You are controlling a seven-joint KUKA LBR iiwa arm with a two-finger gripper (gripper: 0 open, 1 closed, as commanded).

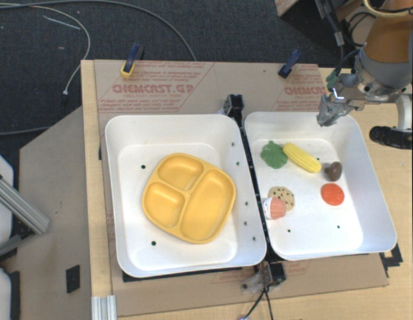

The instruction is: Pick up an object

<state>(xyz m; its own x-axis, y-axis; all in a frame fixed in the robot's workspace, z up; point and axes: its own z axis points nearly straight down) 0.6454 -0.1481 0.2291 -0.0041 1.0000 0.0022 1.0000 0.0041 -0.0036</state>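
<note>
Yellow toy corn [302, 157] lies in the right bin [373, 199], just beside a green toy vegetable [274, 155] and near a small brown piece [333, 171], a red-orange disc [333, 195] and a cookie [280, 202]. Above that bin's far rim hangs the hand [326, 115]; whether it is open cannot be told. A yellow divided plate [188, 197] sits in the left bin [120, 179].

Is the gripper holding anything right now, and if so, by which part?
Nothing is held. The gripper hangs over the back rim of the right bin, apart from the corn, the green piece and the other items lying on the bin floor.
</note>
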